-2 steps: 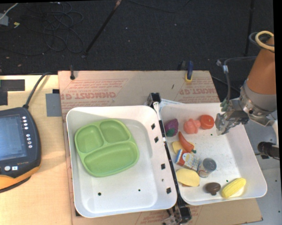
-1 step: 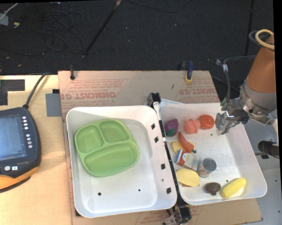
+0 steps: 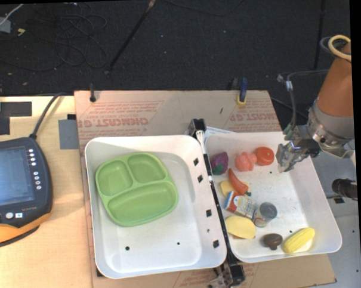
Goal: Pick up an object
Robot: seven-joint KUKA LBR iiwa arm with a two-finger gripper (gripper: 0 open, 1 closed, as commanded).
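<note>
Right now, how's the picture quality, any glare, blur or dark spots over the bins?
Camera view: even lighting and soft shadows; the two white plastic bins look bright but not washed out; the green three-compartment plate is sharp; the grey metal tool looks slightly blurred; the background above the bench is nearly black.

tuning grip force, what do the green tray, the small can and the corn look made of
Green tray: probably moulded plastic, uniform matte green with rounded compartments. Small can: likely metal, its round top looks grey and shiny. Corn: seemingly toy plastic, bright glossy yellow.
</note>
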